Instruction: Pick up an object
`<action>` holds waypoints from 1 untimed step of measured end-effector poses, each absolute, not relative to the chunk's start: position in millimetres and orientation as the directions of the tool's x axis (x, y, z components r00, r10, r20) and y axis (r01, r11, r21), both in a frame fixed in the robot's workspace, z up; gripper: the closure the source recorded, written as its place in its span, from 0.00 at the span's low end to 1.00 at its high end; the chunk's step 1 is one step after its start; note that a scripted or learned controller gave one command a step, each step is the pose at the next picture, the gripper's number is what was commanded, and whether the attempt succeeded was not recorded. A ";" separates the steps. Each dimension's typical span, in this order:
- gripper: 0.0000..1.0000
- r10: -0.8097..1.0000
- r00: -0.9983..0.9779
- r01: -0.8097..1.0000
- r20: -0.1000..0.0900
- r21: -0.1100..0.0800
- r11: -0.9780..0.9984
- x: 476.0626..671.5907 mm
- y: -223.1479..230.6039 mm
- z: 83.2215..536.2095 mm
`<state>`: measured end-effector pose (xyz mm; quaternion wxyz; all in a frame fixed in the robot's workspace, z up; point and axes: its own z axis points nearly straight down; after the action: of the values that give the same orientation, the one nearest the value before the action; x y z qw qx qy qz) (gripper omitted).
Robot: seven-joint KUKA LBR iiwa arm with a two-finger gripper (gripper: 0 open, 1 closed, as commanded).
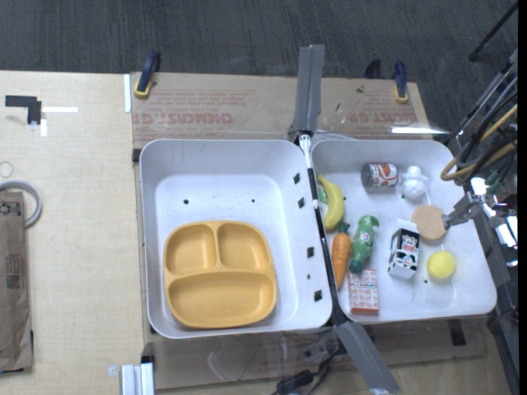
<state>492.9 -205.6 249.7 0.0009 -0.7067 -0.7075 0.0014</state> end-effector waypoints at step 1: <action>0.00 0.819 -0.574 0.819 -0.011 0.010 0.574 515.3 -192.2 112.6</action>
<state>515.3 -192.2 112.6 -0.0072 -0.4615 -0.8871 -0.0019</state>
